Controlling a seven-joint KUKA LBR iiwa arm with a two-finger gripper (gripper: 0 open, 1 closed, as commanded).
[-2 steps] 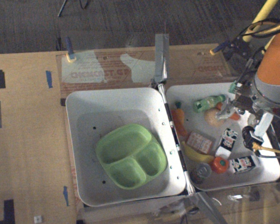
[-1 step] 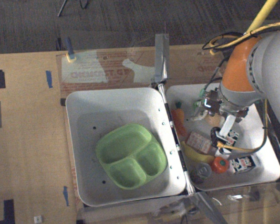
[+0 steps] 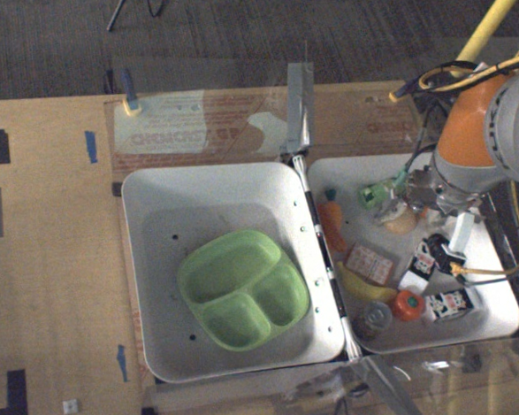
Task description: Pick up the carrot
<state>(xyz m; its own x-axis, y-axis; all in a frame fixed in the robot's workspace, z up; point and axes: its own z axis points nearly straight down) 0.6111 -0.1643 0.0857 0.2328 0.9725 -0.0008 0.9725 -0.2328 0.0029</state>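
Observation:
The carrot point(image 3: 332, 224), orange with a green top, lies lengthwise against the left wall of the right bin point(image 3: 506, 318), its green end pointing to the back. My gripper point(image 3: 403, 203) hangs over the back middle of that bin, to the right of the carrot and apart from it. It sits close to a green toy point(image 3: 376, 192) and a beige item point(image 3: 402, 224). The arm's orange band point(image 3: 469, 134) shows above it.
The left bin point(image 3: 153, 210) holds a green divided plate point(image 3: 243, 288). In the right bin lie a pink box point(image 3: 370, 263), a banana point(image 3: 364, 287), a red tomato point(image 3: 409, 304), a grey can point(image 3: 374, 317) and black-and-white cartons point(image 3: 450, 303). A yellow cable point(image 3: 486, 272) trails along the right side.

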